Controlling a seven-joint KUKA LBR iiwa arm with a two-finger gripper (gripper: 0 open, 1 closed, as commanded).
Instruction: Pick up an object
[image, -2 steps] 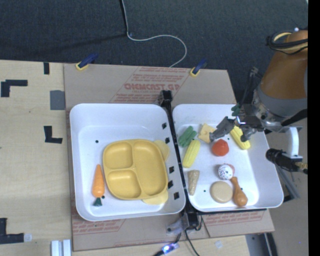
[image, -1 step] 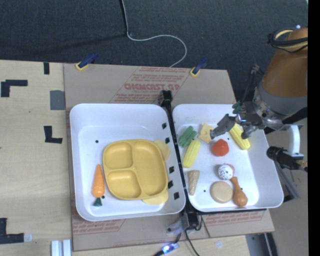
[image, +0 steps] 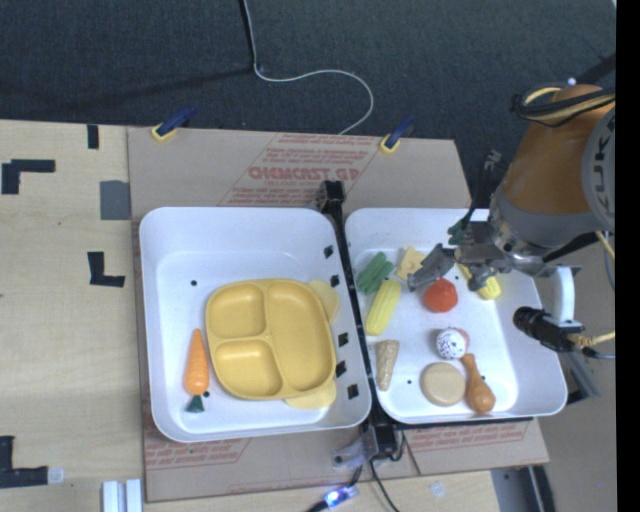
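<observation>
The gripper (image: 452, 268) hangs over the right bin (image: 535, 400), just above a red tomato (image: 440, 296). Whether it grips anything cannot be told.

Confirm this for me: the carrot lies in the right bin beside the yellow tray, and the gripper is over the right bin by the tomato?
Not quite. The carrot lies in the left bin, not the right one, beside the yellow tray. The rest holds: the gripper is over the right bin by the tomato. The camera view shows this.
</observation>
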